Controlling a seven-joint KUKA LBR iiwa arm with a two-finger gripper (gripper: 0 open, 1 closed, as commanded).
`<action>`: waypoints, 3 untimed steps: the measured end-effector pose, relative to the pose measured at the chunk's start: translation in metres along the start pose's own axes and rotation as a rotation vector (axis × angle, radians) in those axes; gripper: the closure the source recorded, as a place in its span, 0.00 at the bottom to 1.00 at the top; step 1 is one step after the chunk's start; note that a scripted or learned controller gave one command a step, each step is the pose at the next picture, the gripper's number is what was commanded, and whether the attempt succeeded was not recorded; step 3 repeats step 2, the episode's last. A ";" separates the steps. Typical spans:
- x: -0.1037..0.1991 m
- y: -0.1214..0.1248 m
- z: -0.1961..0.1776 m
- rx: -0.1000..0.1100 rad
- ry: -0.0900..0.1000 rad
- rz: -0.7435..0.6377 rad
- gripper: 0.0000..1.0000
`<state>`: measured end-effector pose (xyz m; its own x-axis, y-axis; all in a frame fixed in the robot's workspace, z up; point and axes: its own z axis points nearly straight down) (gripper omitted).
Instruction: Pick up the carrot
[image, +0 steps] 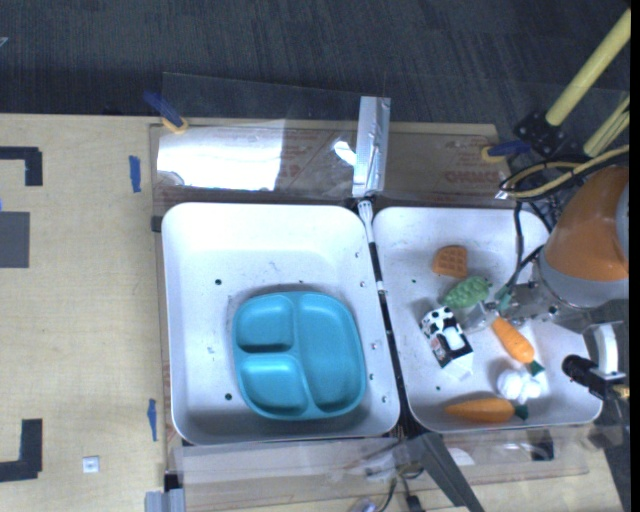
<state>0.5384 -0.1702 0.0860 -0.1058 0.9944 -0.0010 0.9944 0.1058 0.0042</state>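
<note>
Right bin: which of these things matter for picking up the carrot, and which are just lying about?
Job: carrot, beside the gripper; right bin holding it.
Lying about: waffle, green toy, black-and-white toy, white lump, long orange piece at the front edge (possibly another carrot, hard to tell), blue plate in the left bin.

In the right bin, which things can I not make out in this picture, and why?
Camera view:
- Right shallow white bin: most of its right wall is hidden under the grey arm with the orange band.
- Small black-and-white object: too small and blurred to identify.
- Short orange tapered piece and long orange piece: too blurred to tell which is the carrot.
</note>
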 end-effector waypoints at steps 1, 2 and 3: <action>0.000 0.001 -0.008 0.001 -0.001 0.000 1.00; 0.079 0.023 -0.110 0.006 0.002 0.141 1.00; 0.079 0.023 -0.110 0.006 0.002 0.141 1.00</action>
